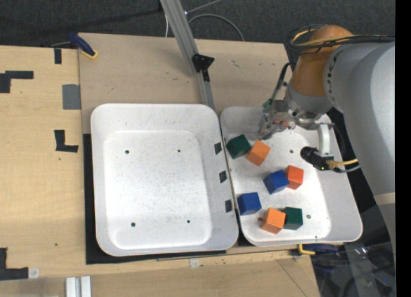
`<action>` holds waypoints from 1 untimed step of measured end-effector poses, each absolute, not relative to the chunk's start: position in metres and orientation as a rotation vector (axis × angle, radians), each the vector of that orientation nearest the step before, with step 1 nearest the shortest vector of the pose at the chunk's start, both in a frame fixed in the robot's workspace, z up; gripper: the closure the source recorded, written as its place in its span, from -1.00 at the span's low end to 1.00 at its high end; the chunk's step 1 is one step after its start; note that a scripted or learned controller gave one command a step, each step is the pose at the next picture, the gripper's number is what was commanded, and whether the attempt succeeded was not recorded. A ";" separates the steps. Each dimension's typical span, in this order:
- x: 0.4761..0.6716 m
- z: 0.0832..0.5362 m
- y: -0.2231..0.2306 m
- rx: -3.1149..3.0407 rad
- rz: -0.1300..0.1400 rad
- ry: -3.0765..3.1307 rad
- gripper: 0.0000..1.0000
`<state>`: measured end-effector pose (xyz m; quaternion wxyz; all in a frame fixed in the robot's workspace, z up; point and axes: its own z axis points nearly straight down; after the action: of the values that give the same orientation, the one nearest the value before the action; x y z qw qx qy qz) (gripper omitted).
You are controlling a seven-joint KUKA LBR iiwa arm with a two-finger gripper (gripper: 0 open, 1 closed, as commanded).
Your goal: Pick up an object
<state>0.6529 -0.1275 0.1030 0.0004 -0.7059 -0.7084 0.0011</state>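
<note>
Hand (pixel 275 122): poised above the right bin's (pixel 340 215) far end beside an orange cube (pixel 259 153), for picking; grip state undeterminable.

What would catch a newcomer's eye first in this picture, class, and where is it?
Most striking is the big grey arm with its orange band, reaching in from the right, its gripper over the right bin. Next come the bright cubes scattered there: an orange cube beside a green cube near the gripper. The left bin is plain white.
</note>
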 end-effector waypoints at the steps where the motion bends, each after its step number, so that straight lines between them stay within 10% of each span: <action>1: 0.664 0.159 -0.129 -2.222 -0.005 -2.226 1.00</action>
<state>0.6638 -0.1291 0.1593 -0.0021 -0.7065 -0.7077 -0.0014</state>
